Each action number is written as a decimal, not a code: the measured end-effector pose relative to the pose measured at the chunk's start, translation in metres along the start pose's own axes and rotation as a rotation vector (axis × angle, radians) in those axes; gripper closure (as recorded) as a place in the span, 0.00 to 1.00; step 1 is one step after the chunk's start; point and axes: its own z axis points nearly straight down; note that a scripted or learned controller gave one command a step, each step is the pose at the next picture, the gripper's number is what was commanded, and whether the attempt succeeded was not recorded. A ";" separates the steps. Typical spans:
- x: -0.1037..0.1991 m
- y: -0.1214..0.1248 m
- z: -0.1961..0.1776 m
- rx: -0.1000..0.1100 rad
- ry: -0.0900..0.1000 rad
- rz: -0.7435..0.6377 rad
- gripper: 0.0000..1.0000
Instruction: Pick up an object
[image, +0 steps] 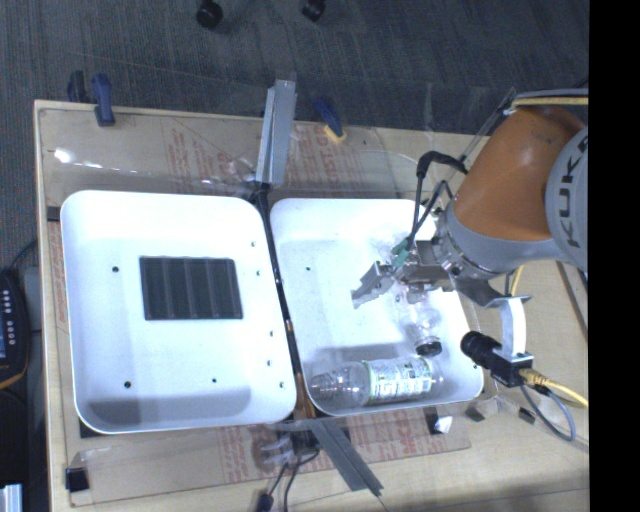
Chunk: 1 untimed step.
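The gripper (378, 284) is seen over the right bin (310, 240), fingers spread apart with nothing between them. A clear plastic bottle (375, 381) is lain at the bin's 6 o'clock edge; a small clear bottle (423, 325) is placed at the gripper's 4 o'clock.

The arm (520, 190) reaches in from the right of the view, its orange band sitting just above the grey wrist (480, 258). From the wrist the gripper (372, 286) points leftward and slightly down at a slant. Its two grey fingers (365, 290) look spread a little apart at the tips, with nothing seen between them.
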 end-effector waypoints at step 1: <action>-0.051 -0.004 0.035 0.000 0.000 -0.056 0.00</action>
